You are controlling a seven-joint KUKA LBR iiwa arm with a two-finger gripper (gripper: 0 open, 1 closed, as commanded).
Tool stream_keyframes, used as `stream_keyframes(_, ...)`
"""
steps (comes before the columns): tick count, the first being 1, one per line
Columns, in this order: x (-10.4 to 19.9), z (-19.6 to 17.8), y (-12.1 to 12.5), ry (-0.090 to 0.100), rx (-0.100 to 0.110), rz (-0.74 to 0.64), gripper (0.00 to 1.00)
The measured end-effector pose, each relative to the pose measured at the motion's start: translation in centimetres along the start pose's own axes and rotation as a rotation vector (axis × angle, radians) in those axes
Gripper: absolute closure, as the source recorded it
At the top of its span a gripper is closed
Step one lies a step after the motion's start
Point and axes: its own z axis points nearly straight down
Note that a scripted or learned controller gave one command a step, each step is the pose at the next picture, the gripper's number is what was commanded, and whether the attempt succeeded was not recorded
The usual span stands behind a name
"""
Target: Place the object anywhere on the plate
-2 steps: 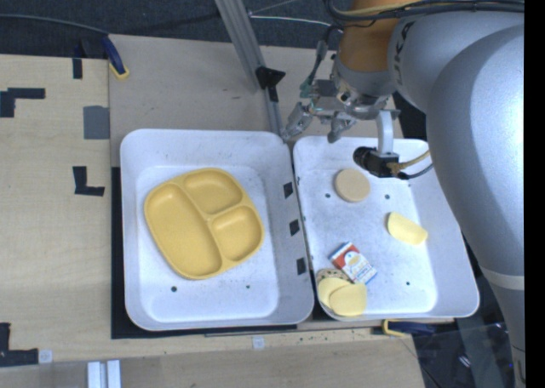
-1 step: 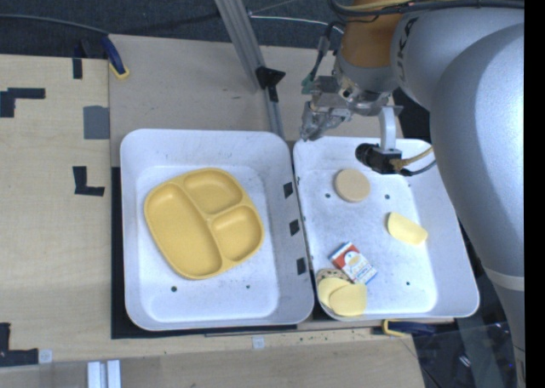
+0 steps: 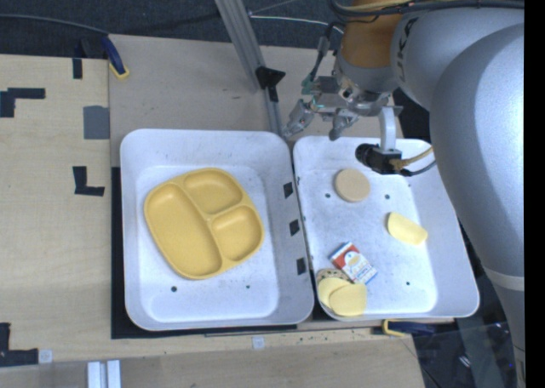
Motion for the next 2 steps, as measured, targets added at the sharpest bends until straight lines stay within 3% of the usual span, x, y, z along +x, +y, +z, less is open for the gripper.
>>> stream_keyframes(1,0.05,-0.99,0.01,0.001,0.000,-0.001,1.00)
stream_keyframes(2,0.05,-0.94,-0.01,0.001,0.001,-0.001,0.00)
